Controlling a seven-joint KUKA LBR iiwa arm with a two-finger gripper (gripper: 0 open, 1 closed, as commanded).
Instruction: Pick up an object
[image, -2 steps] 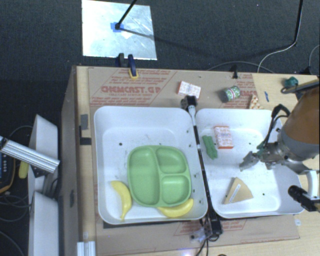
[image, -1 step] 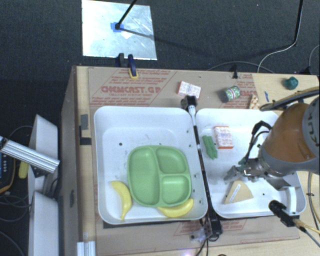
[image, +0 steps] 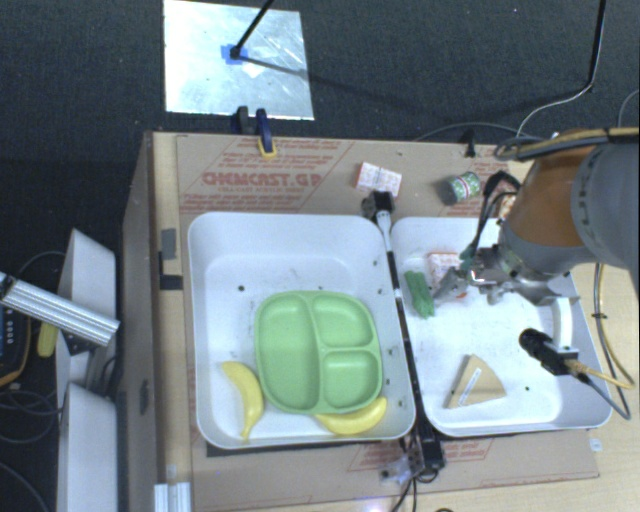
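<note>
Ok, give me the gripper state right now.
Gripper: cannot be told; it sits low in the right bin beside the green object.

At the frame's centre we see two white bins side by side on a table (image: 300, 170). The left bin (image: 215, 260) holds a green divided plate (image: 318, 350) with two bananas (image: 245, 397) touching its lower edge. In the right bin (image: 545, 405), the gripper (image: 455, 283) hovers near a green object (image: 417, 295), above a tan wedge (image: 474, 384).
</note>
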